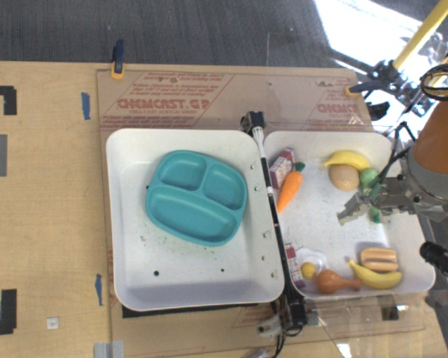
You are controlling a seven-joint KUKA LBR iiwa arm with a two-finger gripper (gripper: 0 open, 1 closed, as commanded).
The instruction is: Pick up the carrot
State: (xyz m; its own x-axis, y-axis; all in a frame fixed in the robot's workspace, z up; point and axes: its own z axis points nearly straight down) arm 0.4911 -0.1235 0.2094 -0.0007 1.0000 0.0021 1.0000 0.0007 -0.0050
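The orange carrot (289,189) with a green top lies tilted at the left side of the right bin (325,226), close to the divider between the bins. My gripper (357,206) hangs over the right half of that bin, well to the right of the carrot and apart from it. Its fingers look open, with nothing held between them. A green item (369,177) lies partly hidden under the gripper.
Next to the carrot lies a red packet (281,165). A banana (346,159) and a tan egg-like item (344,177) sit above the gripper. A hot dog (379,258), second banana (377,277) and drumstick (333,280) lie at the front. A teal divided plate (196,196) sits in the left bin (131,259).
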